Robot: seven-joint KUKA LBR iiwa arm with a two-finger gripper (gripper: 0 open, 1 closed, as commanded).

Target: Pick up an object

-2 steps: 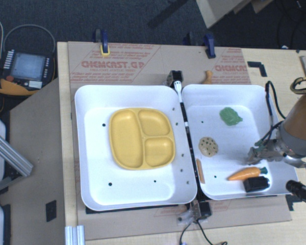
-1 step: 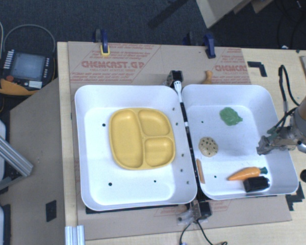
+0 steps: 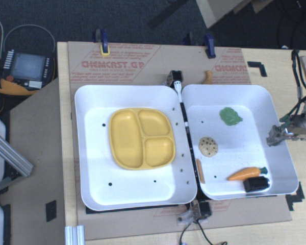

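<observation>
The right white bin (image 3: 255,93) holds several small objects. A green leafy piece (image 3: 230,116) lies towards its back. A round speckled cookie (image 3: 208,147) rests near the bin's left wall. An orange carrot (image 3: 245,173) with a green tip lies near the front, and a small black block (image 3: 256,185) touches it just in front. The left white bin (image 3: 92,137) holds a yellow divided plate (image 3: 142,138) with three compartments.
A grey metal fitting (image 3: 281,132) with cables sits at the right bin's right rim. A thin black-and-white strip (image 3: 181,111) runs between the bins. Blue clamps (image 3: 104,41) (image 3: 210,44) hold the cardboard-covered bench at the back. A pendant with a screen (image 3: 25,68) lies at far left.
</observation>
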